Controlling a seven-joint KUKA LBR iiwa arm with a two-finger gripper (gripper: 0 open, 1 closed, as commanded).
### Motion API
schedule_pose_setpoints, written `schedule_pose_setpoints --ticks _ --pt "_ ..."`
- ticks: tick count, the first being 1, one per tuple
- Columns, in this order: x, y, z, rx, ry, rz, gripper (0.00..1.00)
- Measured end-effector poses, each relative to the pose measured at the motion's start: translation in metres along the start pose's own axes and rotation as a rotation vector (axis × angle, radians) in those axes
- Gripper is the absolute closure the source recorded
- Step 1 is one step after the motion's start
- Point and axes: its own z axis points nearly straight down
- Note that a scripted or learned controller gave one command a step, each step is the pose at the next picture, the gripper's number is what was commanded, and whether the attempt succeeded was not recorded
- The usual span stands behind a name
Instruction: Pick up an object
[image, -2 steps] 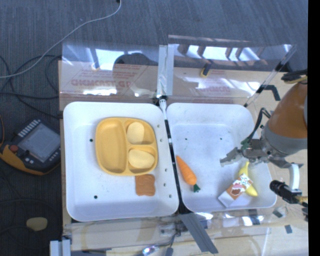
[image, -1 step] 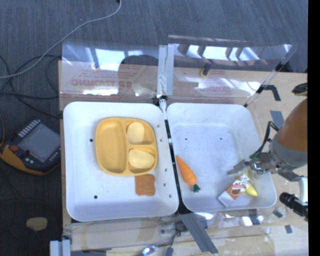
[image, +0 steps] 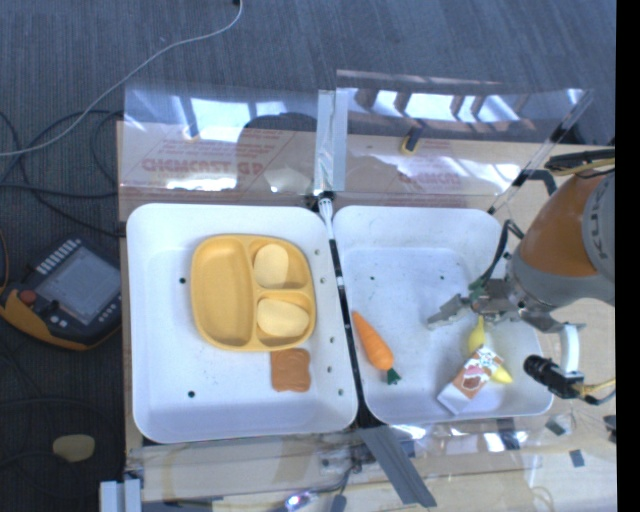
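The arm (image: 570, 240) reached in from the right over the right bin (image: 420, 240), and its gripper (image: 480, 305) hung low above the near right part of that bin, just over a banana (image: 478, 335) that lay partly under it. Whether the gripper was open or closed could not be told from this slanted view, and nothing could be seen held in it. Touching the banana on the near side lay a small carton (image: 470, 383), tipped on its side close to the bin's front wall. A carrot (image: 374, 343) lay apart from both, near the left wall of the same bin, its green top pointing toward the front. In the left bin (image: 160, 330) sat a yellow tray (image: 225, 295) with two pale pieces of food in its right compartments, and a brown cracker (image: 291, 370) lay just in front of the tray. The banana seemed the likeliest target, being right beneath the gripper. It looked like a light plastic toy, probably stiff and smooth, so it might slip or roll out of a pinch at its curved ends; a grasp across its middle would likely hold best. The carton pressed against it could get nudged or caught in the same close. The carton itself looked light with flat faces, easy to clamp across its narrow sides. The carrot, tapered and free of neighbours, would be best taken at its thick end.
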Motion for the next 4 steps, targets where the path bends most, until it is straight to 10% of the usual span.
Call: schedule_pose_setpoints --ticks 1,2,3,4 --pt "-0.004 -0.001 -0.007 -0.001 -0.011 0.002 1.0" --pt "0.044 0.034 -0.135 0.007 -0.026 0.193 1.0" --pt "0.071 0.107 -0.188 0.009 -0.026 -0.14 1.0" --pt "0.045 0.042 -0.123 0.012 -0.022 -0.204 1.0"
